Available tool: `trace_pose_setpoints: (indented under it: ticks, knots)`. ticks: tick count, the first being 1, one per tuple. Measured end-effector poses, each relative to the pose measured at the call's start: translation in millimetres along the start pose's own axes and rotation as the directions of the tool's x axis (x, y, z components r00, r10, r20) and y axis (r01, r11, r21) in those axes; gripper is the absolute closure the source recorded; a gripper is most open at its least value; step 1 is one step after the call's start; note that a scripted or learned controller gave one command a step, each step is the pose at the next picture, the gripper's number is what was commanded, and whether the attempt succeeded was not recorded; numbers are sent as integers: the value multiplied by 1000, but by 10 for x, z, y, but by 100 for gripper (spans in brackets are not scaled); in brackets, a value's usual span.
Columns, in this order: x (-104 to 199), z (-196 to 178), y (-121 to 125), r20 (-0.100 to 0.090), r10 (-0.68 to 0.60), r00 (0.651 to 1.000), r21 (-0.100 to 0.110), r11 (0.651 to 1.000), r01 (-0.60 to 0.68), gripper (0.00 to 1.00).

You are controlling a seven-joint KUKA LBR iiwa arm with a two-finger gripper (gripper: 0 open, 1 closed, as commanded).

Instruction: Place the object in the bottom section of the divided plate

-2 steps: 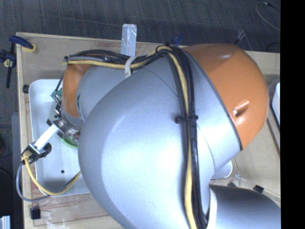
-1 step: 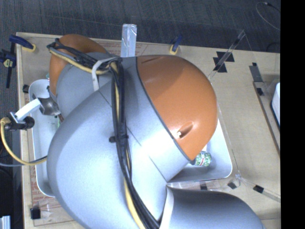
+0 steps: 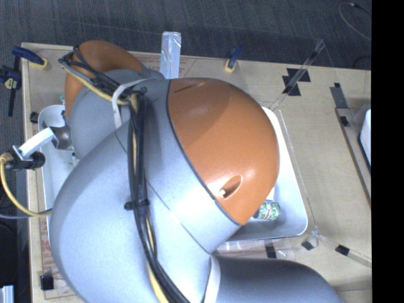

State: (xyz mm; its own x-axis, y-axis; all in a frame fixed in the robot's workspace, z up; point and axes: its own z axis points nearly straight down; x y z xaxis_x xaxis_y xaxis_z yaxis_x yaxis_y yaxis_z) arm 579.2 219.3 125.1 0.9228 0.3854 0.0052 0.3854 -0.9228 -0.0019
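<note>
A large grey robot arm (image 3: pixel 113 207) with a glossy orange band (image 3: pixel 221 150) leans across the middle of the scene, so close to the camera that it covers most of the pale wooden worktop (image 3: pixel 328 169). Black cables (image 3: pixel 136 182) run along the arm's length, tied to it with straps. Behind the arm, part of a shallow white bin (image 3: pixel 293 201) shows to the right, and tucked at its near edge, just under the orange band, lies a small green and white object (image 3: pixel 267 211), partly hidden by the arm. On the left, a sliver of a second white bin (image 3: pixel 49 169) peeks out, with a white rounded shape (image 3: pixel 50 115) at its upper end that may be the rim of a plate; its sections cannot be made out. A grey metal piece (image 3: pixel 60 134) pokes out beside it, possibly part of the hand, but whether the hand is wide, narrow or holding anything cannot be told. Blue clamps (image 3: pixel 28 57) grip the worktop's far edge.
</note>
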Motion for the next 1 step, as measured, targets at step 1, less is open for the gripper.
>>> trace_pose_setpoints:
  ticks: [1]
  knots:
    - [-741, -150, -310, 13, -137, 990, 4, 991, 137, 100]
